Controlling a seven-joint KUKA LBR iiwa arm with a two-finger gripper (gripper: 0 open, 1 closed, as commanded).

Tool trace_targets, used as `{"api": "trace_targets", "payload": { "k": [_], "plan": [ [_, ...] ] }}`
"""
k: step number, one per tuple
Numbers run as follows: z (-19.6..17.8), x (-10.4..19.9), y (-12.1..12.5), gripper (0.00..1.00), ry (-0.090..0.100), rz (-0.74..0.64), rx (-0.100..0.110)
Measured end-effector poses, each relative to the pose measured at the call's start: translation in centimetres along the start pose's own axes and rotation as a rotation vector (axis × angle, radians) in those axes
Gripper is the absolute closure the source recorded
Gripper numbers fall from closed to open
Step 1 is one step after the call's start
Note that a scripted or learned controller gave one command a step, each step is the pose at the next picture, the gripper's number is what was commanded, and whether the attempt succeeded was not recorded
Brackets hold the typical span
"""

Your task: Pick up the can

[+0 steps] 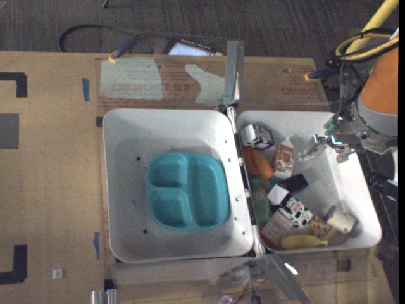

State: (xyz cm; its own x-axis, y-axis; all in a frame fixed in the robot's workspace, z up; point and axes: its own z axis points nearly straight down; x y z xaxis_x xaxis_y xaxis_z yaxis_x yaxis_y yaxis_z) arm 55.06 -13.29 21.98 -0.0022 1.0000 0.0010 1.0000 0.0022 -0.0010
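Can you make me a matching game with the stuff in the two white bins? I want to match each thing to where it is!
Things:
1. teal divided plastic tray
2. yellow banana
3. small black-and-white can
4. orange carrot-shaped toy

Places:
A. near edge of right bin
B. far left corner of right bin
C. middle of left bin
D. just nearer than the can

Pairs: 1-C, 2-A, 3-B, 4-D

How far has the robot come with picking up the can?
Nothing looks done yet: the can lies in the right bin, at its far left corner. The pincer hangs over the same bin, apart from the can, with nothing visible between its fingers. Reaching, gripping and lifting are left.
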Motion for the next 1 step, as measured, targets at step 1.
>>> {"api": "trace_targets", "payload": {
  "k": [1],
  "plan": [
    [-3.46, 0.48, -2.06, 0.0, -0.002, 0.203, -0.003]
  ]
}}
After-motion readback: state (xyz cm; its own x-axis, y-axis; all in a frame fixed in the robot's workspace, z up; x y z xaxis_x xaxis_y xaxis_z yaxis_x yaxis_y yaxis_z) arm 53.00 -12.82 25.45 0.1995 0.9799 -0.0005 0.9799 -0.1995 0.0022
